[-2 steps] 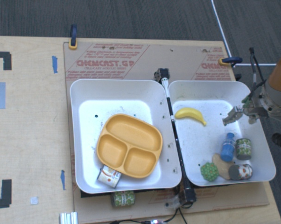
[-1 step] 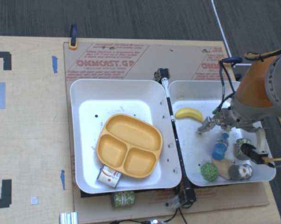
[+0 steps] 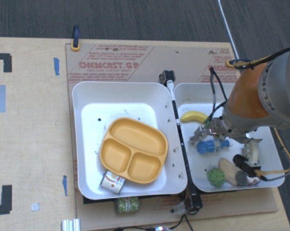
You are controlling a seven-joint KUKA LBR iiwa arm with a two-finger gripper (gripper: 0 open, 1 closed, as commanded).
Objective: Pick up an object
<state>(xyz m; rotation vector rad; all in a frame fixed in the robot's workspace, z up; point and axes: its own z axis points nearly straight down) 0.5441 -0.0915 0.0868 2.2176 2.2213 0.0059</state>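
My gripper (image 3: pixel 206 133) hangs low over the right bin (image 3: pixel 195 177), reaching in from the right. It is between a yellow banana (image 3: pixel 193 116) just behind it and a blue toy (image 3: pixel 211 146) just in front of it. Nothing can be made out in its grasp. Nearer the front of this bin lie a green knobbly ball (image 3: pixel 216 177), a tan oblong piece (image 3: pixel 228 168) and a grey piece (image 3: pixel 242 179). A small white and green item (image 3: pixel 253 150) lies at the right, partly behind the arm.
The left bin (image 3: pixel 82 129) holds a yellow divided plate (image 3: pixel 134 149) with a small white carton (image 3: pixel 112 182) tucked under its front edge. A green can (image 3: pixel 128 205) lies on the board outside that bin's front wall. A black rail (image 3: pixel 178 129) separates the bins.
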